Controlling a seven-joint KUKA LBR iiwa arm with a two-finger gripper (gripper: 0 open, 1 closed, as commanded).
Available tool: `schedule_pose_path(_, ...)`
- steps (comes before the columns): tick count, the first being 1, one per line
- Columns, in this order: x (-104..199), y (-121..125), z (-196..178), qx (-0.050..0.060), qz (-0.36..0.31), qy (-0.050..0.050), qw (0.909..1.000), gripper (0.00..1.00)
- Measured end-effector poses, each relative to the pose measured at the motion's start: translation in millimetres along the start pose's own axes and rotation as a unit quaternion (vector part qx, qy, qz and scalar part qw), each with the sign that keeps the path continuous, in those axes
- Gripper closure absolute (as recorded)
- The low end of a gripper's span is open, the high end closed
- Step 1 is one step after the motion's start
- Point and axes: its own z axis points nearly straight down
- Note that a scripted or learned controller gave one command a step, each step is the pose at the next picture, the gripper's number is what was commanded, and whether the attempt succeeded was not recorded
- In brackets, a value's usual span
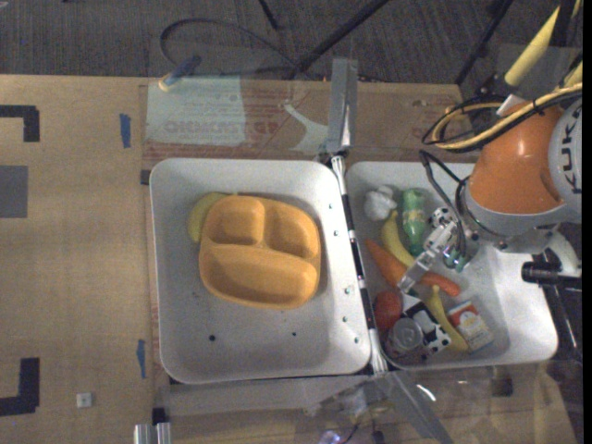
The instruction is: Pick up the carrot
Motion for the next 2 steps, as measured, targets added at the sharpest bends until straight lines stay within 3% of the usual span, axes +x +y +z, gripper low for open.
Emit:
schedule_pose_path(1,-57.0,6.8,1.8,-0.001,0.239,-0.002,0.9710,0.00)
schedule_pose_path(2,-84.5,-3.0,9.7,-0.011,0.296,0.007,0.9551,0.00)
